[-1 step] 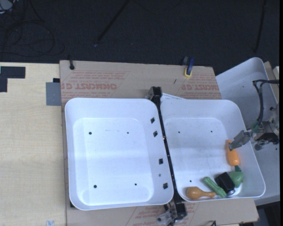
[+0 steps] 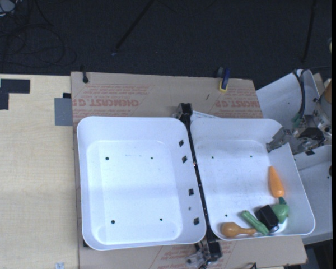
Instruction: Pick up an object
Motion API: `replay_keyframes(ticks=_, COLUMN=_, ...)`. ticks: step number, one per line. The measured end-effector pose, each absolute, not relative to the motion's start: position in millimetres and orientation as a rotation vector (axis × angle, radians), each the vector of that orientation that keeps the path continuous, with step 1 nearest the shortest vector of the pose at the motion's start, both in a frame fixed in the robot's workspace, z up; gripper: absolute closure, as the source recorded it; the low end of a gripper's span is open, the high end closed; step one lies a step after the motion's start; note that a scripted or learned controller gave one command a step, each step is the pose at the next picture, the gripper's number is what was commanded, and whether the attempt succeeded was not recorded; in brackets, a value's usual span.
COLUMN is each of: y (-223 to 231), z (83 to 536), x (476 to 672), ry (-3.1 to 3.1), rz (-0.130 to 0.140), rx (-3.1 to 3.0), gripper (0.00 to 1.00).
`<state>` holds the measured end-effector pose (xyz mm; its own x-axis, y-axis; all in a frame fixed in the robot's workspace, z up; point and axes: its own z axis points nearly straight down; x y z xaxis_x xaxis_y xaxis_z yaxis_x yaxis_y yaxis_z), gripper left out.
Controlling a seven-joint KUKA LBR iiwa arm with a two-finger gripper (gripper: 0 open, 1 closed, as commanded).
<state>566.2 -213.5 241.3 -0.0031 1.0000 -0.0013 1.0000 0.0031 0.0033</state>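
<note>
orange carrot [image 2: 276, 182], green toy [image 2: 254, 221], black block [image 2: 267, 216], yellow gourd [image 2: 236, 229], right bin's corner

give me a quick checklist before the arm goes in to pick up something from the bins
1. Objects to pick are present: ok, an orange carrot, a black block, a green piece and a tan gourd lie in the right bin.
2. Objects spaced apart: not ok, three crowd the near right corner.
3. Carrot free-standing: ok, it lies apart by the right wall.
4. Gripper over a target: not ok, it sits at the bin's right rim.
5. Finger state: cannot tell.
</note>
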Motion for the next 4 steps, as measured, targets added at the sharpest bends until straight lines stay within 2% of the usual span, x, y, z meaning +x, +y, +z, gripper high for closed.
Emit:
replay_keyframes(ticks=1, y=-213.7, z=437.6, x=584.2, ry=2.212, rz=0.011, rx=2.207, gripper=0.00)
replay_keyframes(ticks=2, y=-211.7, z=405.6, x=647.0, ry=2.227, rz=-0.002, rx=2.215, gripper=0.00)
replay_keyframes(ticks=3, y=-167.1, z=479.2, x=614.3, ry=2.223, rz=0.005, rx=2.215, gripper=0.00)
replay_keyframes(ticks=4, y=-80.3, z=538.4, x=585.9, ry=2.230, rz=0.005, rx=2.211, gripper=0.00)
